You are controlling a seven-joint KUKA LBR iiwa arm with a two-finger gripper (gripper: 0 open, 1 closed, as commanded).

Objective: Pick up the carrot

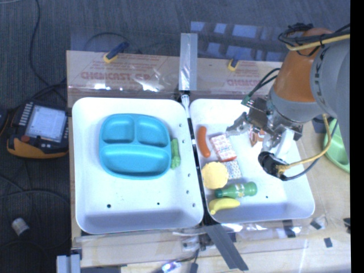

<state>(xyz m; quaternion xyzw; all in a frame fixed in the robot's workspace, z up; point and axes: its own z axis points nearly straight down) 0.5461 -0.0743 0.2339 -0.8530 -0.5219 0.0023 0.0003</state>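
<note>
From my screen I see the arm (310,67) reaching in from the right, over the right bin (296,206). The gripper (257,131) hangs above the upper middle part of this bin, and I cannot tell its state, because the wrist and the cables cover it. The carrot (202,141) lies in the right bin near its left wall, long side pointing up and down in the view, well apart from the gripper. Just beside it on the right is a small red and white box (222,147). Below them are a yellow round fruit (215,175), a green bottle (236,190) and a banana (224,205). In the left bin (91,203) there is a blue divided plate (135,145), with a green vegetable (175,153) touching its right edge.
</note>
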